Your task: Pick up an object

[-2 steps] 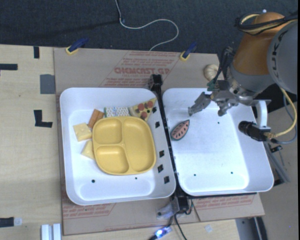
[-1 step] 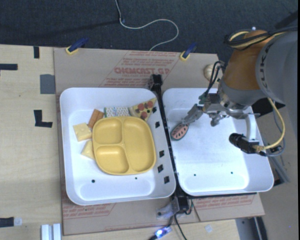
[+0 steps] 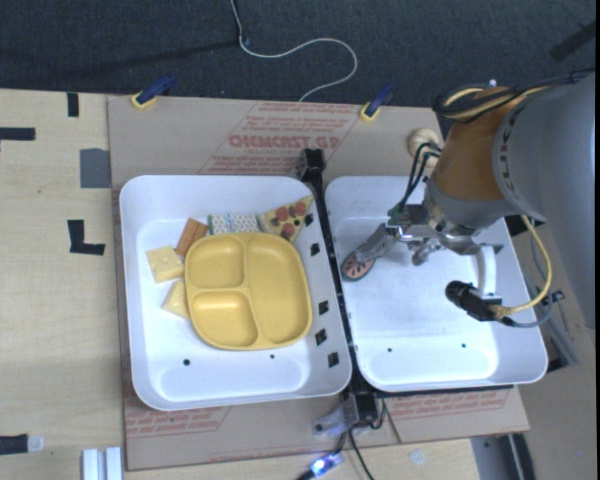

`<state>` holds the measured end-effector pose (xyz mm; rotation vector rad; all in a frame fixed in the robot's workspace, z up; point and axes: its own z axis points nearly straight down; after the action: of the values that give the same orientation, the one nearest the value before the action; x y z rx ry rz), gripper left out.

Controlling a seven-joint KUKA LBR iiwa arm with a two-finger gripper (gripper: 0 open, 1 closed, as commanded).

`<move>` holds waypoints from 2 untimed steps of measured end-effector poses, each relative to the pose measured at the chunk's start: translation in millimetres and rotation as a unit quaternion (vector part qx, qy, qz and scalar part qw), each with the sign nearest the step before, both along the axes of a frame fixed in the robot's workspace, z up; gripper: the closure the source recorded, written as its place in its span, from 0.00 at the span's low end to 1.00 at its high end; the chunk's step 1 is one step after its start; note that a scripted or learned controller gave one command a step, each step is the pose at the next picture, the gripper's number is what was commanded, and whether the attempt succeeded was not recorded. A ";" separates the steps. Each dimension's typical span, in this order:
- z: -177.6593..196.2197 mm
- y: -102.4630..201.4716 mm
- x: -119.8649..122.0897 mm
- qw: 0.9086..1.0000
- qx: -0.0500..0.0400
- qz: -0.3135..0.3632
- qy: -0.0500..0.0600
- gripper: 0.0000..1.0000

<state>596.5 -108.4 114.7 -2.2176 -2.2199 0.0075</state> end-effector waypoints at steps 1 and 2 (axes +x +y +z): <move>-31.9 0.9 -0.4 1.000 0.000 0.000 -0.002 0.00; -19.9 1.3 0.4 1.000 0.000 0.001 -0.003 1.00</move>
<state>596.9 -107.1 94.8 -2.2187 -2.2247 0.0013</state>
